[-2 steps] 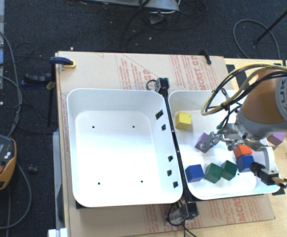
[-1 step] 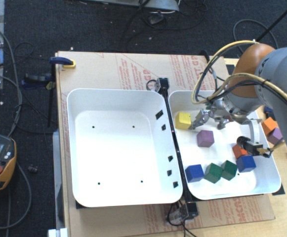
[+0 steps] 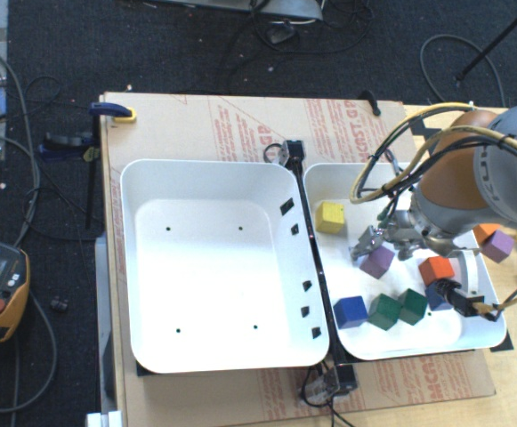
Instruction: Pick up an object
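My gripper (image 3: 384,245) hangs low over the middle of the right bin (image 3: 480,338), with the grey arm and its orange band reaching in from the right. Its fingers look spread and open. A purple cube (image 3: 378,261) lies right below them, partly covered by the gripper, and I cannot tell whether they touch it. A yellow cube (image 3: 330,217) sits to the upper left. Near the bin's front lie a blue cube (image 3: 350,310) and two green cubes (image 3: 384,313) (image 3: 412,304). An orange cube (image 3: 436,269) rests just right of the gripper.
The left bin (image 3: 142,194) lies beside the right one, across a black divider (image 3: 310,238). Another orange cube (image 3: 485,233) and a purple cube (image 3: 497,245) sit under the arm at the right bin's right side. Cables loop above the arm.
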